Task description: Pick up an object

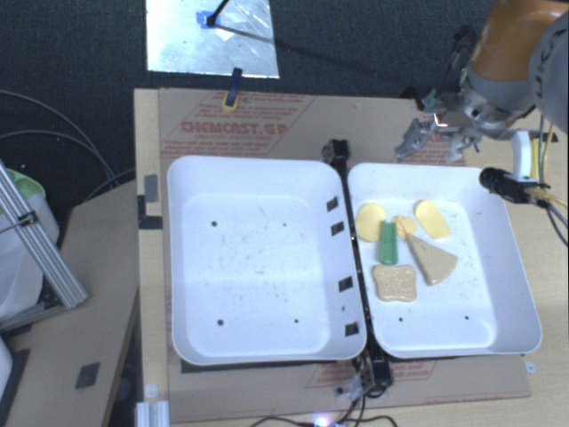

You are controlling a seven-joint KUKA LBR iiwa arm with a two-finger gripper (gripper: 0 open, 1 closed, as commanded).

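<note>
The tabletop (293,118) bears two white bins; the left bin (258,265) lies bare of items, the right bin (480,327) holds my choices; I hang over its far rim, clear of everything. My jaws (433,140) look spread with nothing between them. Largest is the tan wedge (433,260), then the toast slice (395,283), the green stick (388,242) and yellow pieces (432,219) clustered touching; I judge the wedge safest, straddled square across its narrow sides.
</note>
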